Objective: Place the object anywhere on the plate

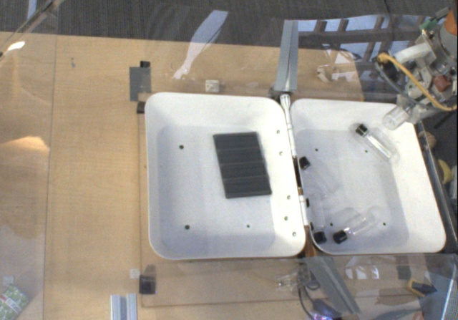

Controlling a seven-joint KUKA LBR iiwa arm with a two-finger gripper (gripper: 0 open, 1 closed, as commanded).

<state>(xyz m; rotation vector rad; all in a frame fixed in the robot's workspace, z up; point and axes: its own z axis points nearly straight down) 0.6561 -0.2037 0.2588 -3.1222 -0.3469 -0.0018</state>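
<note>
A dark grey ribbed plate lies flat in the middle of the left bin. Several clear vials with black caps lie in the right bin. One vial rests near the bin's far right corner. Another vial lies by the left wall, and two more vials sit near the front wall. My gripper hangs over the far right corner of the right bin, just above and to the right of the nearest vial. I see nothing held in it.
A metal divider post stands behind the seam between the two bins. Cables and the arm's wrist crowd the upper right. Small black clamps sit on the wooden bench beside the left bin.
</note>
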